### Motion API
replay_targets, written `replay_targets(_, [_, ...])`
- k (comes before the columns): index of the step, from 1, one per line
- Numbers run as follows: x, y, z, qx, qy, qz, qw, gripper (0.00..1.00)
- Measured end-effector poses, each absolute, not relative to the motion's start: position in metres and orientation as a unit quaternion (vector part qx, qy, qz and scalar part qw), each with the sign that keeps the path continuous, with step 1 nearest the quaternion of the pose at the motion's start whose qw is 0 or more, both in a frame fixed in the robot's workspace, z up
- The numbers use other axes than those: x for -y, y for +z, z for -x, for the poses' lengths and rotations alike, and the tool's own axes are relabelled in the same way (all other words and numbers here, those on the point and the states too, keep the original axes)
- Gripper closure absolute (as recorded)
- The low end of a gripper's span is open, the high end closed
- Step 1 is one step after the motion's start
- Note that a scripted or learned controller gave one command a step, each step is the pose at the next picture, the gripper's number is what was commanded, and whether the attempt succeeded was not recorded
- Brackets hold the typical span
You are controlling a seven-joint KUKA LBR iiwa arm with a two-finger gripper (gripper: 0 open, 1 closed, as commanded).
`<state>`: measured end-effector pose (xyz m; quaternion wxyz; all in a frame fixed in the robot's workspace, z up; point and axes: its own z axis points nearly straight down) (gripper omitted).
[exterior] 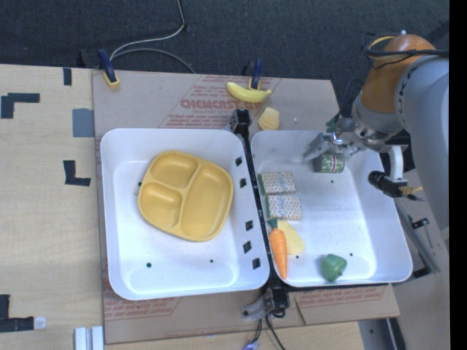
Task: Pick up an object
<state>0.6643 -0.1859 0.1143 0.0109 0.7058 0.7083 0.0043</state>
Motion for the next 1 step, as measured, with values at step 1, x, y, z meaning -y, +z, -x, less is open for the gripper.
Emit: replay_targets(1, [0.1774, 0.1103, -0.669, -0.708, 0.0053, -0.706, 0.013, 0.0])
